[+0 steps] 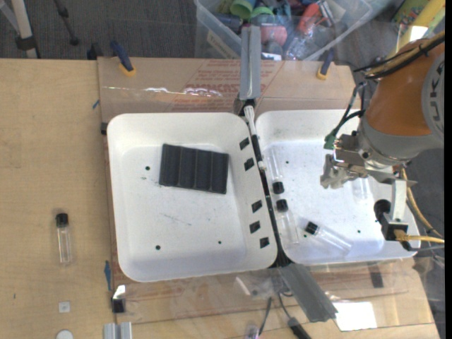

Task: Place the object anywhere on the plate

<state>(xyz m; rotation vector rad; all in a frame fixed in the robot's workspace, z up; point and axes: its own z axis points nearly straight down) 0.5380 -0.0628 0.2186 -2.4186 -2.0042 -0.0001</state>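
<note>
Black, ribbed and rectangular, the plate (194,168) lies flat in the glossy white left bin (134,256); my hand (344,176) hovers over the right bin (296,126), grip unreadable.

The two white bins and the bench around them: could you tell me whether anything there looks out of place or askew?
One small clear vial with a black cap stands outside the bins on the wooden bench, left of the left white bin. A similar clear vial lies on its side in the right white bin. The dark ribbed rectangular plate sits slightly askew.

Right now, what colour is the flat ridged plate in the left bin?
Black: the plate shows clearly in the camera view.
</note>
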